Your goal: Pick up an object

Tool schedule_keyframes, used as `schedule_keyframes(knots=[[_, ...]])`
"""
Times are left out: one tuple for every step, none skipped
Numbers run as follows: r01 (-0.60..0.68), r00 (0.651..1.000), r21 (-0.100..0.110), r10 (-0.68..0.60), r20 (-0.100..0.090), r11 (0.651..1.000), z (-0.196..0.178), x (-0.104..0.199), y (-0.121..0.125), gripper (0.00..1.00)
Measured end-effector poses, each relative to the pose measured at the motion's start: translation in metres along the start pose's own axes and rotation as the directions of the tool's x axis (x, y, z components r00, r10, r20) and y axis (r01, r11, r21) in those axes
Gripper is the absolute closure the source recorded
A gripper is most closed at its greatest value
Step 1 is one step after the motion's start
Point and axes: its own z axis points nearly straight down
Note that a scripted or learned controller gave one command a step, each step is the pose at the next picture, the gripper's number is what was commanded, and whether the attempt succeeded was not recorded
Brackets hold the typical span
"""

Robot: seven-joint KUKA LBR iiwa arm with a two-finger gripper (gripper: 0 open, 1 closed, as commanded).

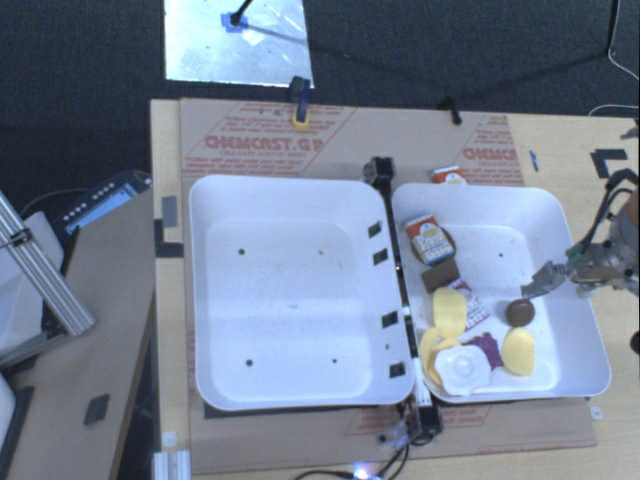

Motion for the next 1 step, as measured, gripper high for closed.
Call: schedule_keyframes(knots=[[0.003, 1.0, -0.003, -0.003, 0.001, 1.0, -0.0111, 0.0, 0.0012, 1.0]])
